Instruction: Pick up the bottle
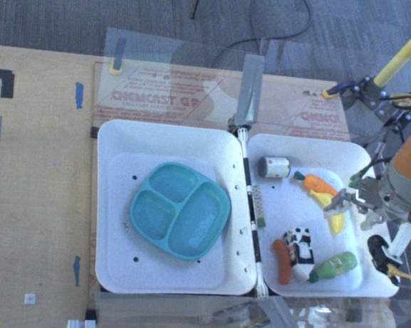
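Camera view has the green bottle (334,267) lying at the near edge of the right bin (293,147), touching the black-and-white toy (299,247) near the sausage (283,261), hand (356,200) state unclear over the banana (333,211), so grab likely snags neighbours.

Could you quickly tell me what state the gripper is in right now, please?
Gripper: over the right bin, above the banana; state cannot be told. The bottle lies apart from it.
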You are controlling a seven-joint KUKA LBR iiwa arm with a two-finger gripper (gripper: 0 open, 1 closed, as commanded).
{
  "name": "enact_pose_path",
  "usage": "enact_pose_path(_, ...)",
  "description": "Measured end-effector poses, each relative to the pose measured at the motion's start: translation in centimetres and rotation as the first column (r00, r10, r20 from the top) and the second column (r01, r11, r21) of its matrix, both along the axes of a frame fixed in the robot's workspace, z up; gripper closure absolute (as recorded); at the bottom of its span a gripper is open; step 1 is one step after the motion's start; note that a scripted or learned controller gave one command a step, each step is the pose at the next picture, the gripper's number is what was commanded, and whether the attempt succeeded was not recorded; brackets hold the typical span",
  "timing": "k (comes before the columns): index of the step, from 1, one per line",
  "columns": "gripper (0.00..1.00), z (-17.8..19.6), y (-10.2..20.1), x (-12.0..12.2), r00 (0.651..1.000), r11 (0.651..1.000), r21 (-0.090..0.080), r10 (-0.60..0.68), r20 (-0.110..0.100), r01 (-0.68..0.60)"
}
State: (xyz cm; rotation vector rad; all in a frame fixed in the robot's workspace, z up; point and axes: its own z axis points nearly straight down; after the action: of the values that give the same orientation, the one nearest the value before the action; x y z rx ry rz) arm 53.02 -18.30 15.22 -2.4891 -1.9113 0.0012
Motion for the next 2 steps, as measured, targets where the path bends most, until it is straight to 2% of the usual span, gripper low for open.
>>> enact_pose_path(1,0.00,-5.8,-2.0,-4.3,0.982,0.982,0.001,-0.191,0.002,0.191)
enact_pose_path(2,0.00,-6.3,2.9,-4.8,0.967,0.967,-0.005,-0.255,0.014,0.255)
